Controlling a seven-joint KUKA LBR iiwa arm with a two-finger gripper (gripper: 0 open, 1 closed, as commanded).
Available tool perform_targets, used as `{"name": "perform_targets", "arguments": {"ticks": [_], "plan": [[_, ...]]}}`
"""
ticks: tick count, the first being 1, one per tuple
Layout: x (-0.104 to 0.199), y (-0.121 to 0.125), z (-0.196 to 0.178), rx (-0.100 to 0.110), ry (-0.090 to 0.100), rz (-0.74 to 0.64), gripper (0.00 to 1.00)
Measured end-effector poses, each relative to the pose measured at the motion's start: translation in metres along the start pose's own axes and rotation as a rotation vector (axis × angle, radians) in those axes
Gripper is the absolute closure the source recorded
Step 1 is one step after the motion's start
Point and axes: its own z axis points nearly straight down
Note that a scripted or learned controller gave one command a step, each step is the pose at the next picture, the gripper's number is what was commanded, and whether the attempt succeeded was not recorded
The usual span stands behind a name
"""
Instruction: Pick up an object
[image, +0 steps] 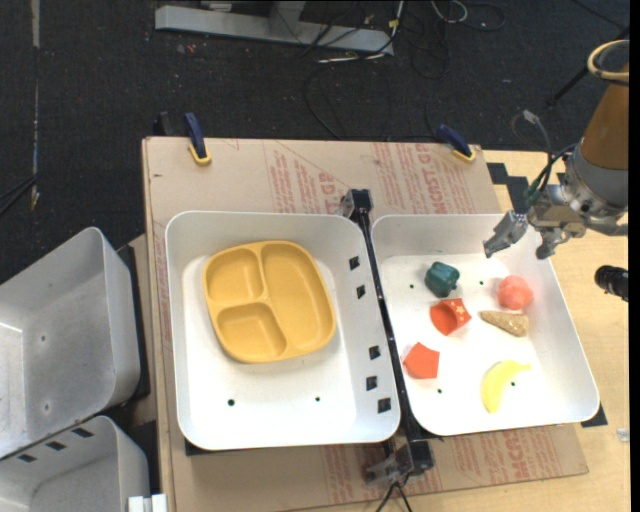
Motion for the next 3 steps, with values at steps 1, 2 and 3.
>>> {"name": "perform_targets", "arguments": {"ticks": [1,2,3], "plan": [[0.0,0.003,-0.007,-0.012,-0.003,-0.003,0.0],[-0.001,0.006,0.036,-0.009,-0.002,-0.001,0.0],[-0.003,0.006,0.099,-0.009,-0.002,-0.001,0.0]]}}
